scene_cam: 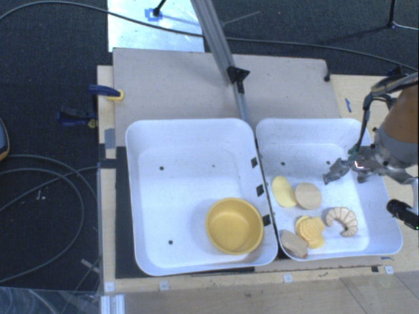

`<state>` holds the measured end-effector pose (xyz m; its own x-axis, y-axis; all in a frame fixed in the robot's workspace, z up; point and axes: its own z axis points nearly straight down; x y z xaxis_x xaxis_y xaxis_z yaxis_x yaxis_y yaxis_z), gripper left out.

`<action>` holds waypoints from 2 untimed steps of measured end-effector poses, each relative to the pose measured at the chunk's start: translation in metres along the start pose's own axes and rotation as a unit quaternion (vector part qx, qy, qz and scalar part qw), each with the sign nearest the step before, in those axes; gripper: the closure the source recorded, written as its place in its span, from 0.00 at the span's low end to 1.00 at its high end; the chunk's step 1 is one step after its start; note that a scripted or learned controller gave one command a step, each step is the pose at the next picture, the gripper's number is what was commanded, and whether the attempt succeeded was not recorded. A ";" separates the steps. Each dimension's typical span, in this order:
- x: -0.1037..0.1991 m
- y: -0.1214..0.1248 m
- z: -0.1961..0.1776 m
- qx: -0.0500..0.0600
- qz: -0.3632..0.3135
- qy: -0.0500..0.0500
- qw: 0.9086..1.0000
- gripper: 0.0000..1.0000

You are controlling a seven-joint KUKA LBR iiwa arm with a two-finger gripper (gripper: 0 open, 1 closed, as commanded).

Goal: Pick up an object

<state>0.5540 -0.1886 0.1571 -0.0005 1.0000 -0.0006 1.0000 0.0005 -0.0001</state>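
Note:
Several food-shaped toys lie in the right white bin (308,131): a pale yellow oval slice (283,191), a tan round disc (308,195), a croissant (342,220), a yellow waffle-like piece (311,231) and a tan bread piece (293,244). In the left bin (163,142), a yellow bowl (234,225) sits near the front right corner. My gripper (347,174) hangs over the right side of the right bin, up and to the right of the tan disc and above the croissant. Its fingers stand apart, open, with nothing between them.
A slanted grey pole (216,38) crosses the back of the bench and ends near the bins' shared back corner. Cables lie on the dark floor at the left. A blue and yellow clamp (105,92) sits at the bench's left edge.

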 end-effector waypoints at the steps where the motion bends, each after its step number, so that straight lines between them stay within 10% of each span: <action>1: 0.003 -0.004 0.043 0.001 0.000 0.001 1.000 0.00; 2: 0.002 -0.003 0.030 -0.002 0.000 0.000 1.000 1.00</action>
<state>0.5510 -0.1864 0.1269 0.0001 1.0000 -0.0013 1.0000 -0.0001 0.0033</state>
